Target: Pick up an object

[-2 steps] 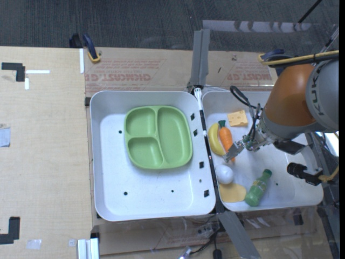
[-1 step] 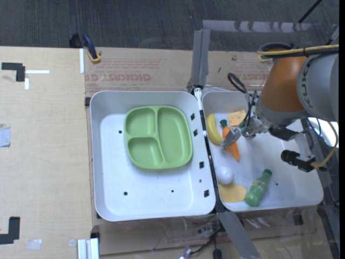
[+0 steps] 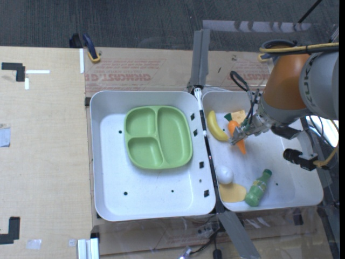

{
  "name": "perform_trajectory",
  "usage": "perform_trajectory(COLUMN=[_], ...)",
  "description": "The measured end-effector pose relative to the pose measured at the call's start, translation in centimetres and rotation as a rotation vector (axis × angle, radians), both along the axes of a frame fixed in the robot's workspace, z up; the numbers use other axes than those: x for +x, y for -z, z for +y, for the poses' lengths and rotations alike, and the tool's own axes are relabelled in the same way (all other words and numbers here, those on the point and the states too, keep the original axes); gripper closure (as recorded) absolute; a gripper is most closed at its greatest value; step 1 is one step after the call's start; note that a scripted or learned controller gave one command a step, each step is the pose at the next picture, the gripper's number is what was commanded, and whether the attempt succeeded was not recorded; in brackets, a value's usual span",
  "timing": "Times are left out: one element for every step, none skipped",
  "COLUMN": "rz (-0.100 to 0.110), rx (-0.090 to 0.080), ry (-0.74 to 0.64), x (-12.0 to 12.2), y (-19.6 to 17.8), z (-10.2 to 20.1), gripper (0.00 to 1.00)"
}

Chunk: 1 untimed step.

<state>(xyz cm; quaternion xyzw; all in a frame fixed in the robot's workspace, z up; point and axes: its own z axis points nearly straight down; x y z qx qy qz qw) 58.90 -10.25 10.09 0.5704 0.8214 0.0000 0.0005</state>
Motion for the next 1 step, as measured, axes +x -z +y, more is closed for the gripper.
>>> perform_trajectory(rz=[0.000], rx=[-0.001], ry=[-0.017], x=[7.03], y=[-9.13], z=[6.20], gripper=[1.00])
